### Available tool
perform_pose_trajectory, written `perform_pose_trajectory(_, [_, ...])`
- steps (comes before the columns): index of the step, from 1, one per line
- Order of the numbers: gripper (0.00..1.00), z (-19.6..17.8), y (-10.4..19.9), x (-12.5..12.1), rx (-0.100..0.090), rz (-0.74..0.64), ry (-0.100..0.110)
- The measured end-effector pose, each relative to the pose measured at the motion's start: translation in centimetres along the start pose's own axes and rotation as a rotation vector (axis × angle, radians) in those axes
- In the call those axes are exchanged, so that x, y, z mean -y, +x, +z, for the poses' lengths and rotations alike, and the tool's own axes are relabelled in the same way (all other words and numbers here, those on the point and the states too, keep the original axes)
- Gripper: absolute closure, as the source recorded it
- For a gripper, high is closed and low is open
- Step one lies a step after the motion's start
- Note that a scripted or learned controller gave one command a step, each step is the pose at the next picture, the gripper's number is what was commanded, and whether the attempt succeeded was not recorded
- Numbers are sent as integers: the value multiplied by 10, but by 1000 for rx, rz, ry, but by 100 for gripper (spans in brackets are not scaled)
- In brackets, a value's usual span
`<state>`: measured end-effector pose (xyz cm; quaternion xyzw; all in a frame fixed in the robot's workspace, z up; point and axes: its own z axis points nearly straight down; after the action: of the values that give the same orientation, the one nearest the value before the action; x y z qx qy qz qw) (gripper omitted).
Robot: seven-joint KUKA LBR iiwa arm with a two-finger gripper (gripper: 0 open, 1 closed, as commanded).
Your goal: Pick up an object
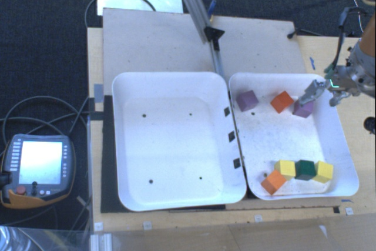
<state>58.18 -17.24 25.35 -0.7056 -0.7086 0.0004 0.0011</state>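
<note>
Two shallow white plastic bins sit side by side on a pale wooden counter (264, 226), seen from above at a slant. The left bin (170, 197) shows bare white floor with a few small dark specks. The right bin (346, 176) holds seven small cubes that look like painted wood. Along its far side lie a purple cube (247, 100), an orange cube (282, 101) and a second purple cube (303, 109). Near its front edge, a yellow cube (286, 168), a dark green cube (305, 169) and another yellow cube (324, 171) touch in a row, with a second orange cube (273, 181) just beside the first yellow one.

The grey metal gripper (311, 94) reaches in from the right, its tip just above the second purple cube, perhaps touching it. The wrist is cut off at the picture's edge, and the fingertips blur together, so how far they are parted and whether they grasp anything cannot be told.

A handheld control pendant with a bright blank screen (36, 170) lies on dark carpet to the left. No writing is readable anywhere.
</note>
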Motion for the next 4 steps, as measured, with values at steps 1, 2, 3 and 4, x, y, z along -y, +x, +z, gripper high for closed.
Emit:
perform_pose_trajectory(1, [0,-2,0,-1,1,-1,-4])
perform_pose_trajectory(2, [0,60,-2,1,0,3,1])
perform_pose_trajectory(3, [0,113,4,-8,0,-1,0])
perform_pose_trajectory(4, [0,165,5,-8,0,1,1])
